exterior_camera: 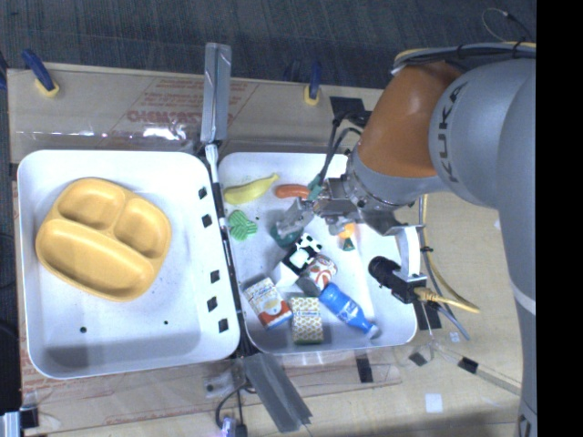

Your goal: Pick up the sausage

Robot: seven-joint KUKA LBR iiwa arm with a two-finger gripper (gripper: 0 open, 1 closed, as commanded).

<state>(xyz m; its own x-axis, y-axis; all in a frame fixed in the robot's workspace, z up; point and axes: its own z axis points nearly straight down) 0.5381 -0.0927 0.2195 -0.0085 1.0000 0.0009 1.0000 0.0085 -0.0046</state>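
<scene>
"KUKA" marks arm [455, 135] above sausage [292, 191].

The arm [455, 126] is cut off by the right edge. Part of the right bin [273, 164] is hidden beneath its wrist. The jaws are blurred, so their opening cannot be judged. Small items under them are partly covered.

- One fixed camera, above the bench, looking down at a slant.
- Both bins in frame: left bin [36, 335], right bin [383, 335].
- Middle range; bench edges and floor visible.
- Arm [474, 135] enters from frame right.
</scene>
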